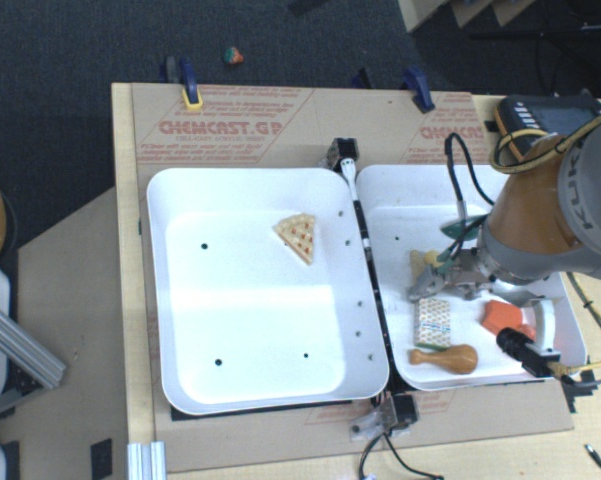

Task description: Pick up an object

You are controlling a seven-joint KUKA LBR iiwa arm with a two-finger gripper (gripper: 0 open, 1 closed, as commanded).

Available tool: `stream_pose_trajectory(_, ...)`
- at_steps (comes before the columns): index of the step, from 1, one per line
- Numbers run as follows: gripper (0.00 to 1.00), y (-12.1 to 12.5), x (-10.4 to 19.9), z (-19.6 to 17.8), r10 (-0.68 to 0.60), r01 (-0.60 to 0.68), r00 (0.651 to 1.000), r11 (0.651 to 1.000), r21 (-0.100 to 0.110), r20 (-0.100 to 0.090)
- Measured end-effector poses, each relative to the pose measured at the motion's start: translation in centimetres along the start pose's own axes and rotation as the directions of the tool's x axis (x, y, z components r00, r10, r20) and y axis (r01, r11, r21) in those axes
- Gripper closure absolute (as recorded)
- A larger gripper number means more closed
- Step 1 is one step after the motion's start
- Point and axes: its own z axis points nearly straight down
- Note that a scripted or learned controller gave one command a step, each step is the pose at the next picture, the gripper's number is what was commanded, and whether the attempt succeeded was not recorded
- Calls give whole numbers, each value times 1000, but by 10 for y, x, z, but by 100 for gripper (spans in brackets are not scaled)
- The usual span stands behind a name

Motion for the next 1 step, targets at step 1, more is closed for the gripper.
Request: stream_pose_trajectory(1,0,73,27,-2,-6,6,1000,1000,-5,-1)
